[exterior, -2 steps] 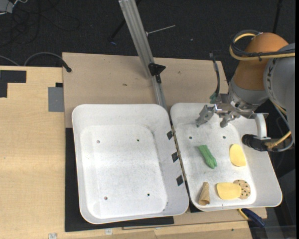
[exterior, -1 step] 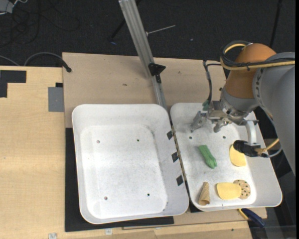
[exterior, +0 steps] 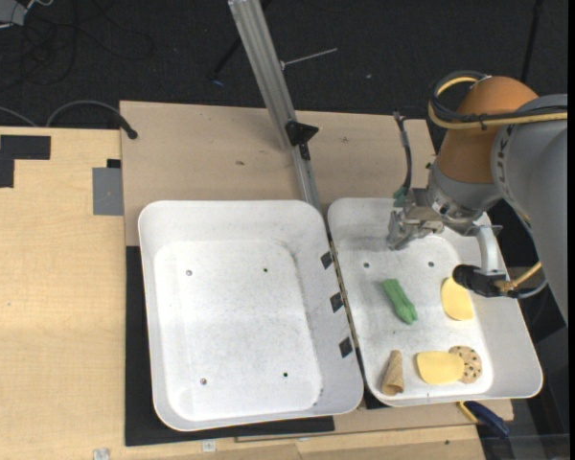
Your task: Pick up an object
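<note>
Although the green piece (exterior: 400, 301), lying mid-floor in the right bin (exterior: 517, 377), is judged light, smooth and best pinched across its narrow width, the gripper (exterior: 402, 240) is seen poised over that bin's far end, apart from it, nothing held between its fingers.

We've got a tan counter (exterior: 48, 286) with black tape patches (exterior: 10, 156), a slanted aluminium rail (exterior: 268, 84) up top, and loose cables (exterior: 38, 113) behind.
</note>
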Available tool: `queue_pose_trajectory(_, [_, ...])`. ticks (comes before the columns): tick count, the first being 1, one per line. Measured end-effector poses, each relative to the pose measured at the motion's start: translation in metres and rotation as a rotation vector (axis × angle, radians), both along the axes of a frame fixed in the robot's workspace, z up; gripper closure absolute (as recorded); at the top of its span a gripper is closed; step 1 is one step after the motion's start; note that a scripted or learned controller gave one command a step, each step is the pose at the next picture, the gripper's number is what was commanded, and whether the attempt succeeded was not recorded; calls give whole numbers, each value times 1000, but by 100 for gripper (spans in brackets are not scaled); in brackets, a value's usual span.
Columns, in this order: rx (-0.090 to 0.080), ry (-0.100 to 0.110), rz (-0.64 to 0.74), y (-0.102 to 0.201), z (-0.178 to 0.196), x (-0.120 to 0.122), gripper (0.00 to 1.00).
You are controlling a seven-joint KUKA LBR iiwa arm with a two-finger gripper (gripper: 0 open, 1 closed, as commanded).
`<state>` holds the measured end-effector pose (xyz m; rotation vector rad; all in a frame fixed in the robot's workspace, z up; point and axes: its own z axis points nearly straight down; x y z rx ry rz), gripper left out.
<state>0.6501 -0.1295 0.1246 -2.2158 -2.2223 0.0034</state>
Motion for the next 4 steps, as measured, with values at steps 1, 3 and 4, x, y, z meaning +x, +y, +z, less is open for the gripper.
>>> queue_pose_trajectory(1, [-2, -6, -3, -7, 46, 4, 100])
queue_pose_trajectory(3, [-1, -6, -1, -4, 132, 0, 100])
queue_pose_trajectory(4, [1, 2, 0, 44, 121, -25, 100])
